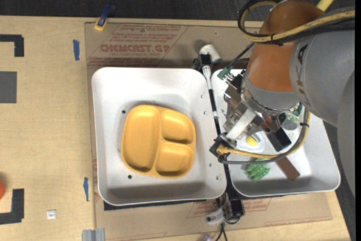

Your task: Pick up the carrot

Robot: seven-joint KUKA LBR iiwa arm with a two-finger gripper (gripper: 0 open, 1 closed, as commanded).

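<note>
My gripper (264,131) hangs low over the left half of the right bin (321,178), under the grey and orange wrist. The wrist hides most of that bin's floor, so I cannot tell what lies beneath it. Just below the gripper a small white and yellow piece (252,143) peeks out. A green toy item (257,170) lies near the bin's front wall, and a brown stick-like piece (290,169) lies to its right.
The left bin (107,121) holds a yellow compartment plate (159,141) in its middle. The bench's cardboard mat (135,45) runs behind both bins. A cable and a white fitting (207,55) run along the wall between the bins.
</note>
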